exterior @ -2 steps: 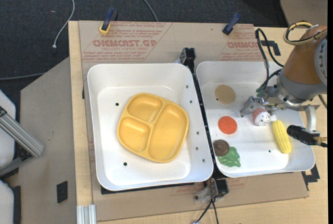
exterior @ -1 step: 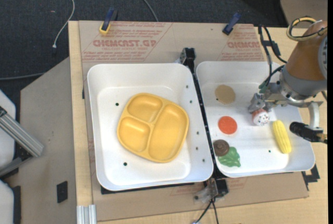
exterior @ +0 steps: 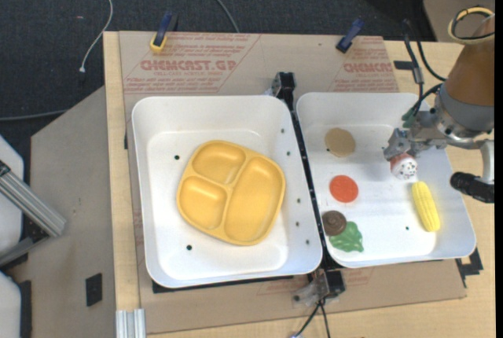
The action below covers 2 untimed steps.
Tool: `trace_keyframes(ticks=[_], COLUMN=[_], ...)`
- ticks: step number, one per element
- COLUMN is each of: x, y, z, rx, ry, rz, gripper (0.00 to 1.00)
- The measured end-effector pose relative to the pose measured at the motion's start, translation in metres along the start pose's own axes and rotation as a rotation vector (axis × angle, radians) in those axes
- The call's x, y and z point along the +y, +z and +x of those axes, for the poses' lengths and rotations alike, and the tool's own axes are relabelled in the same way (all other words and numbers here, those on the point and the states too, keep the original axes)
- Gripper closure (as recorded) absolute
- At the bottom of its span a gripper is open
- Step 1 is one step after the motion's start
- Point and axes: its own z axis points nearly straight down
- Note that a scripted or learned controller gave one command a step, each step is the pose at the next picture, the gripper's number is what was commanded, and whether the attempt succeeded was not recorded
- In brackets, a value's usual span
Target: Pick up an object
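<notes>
Hovering in the right white bin, the gripper sits just above a small white red-spotted object; whether it is clamped I cannot tell. A glancing descent could nudge it toward the yellow corn cob.

Two bins sit side by side on the bench, the left bin touching the right bin along their shared edge. A divided plate lies in the middle of the left bin. In the right bin, taking the round slice as landmark: a flat disc lies behind it, a small dark piece and a leafy piece lie before it, a corn cob lies to its right, and a small ball lies right and slightly behind, just under the gripper.
</notes>
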Motion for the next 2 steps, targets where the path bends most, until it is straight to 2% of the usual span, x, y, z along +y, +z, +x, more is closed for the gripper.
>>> trace_keyframes(ticks=[2], x=[-0.006], y=[-0.107], z=[-0.004], rx=[-0.001], ry=[-0.001], rz=[-0.002], gripper=[1.00])
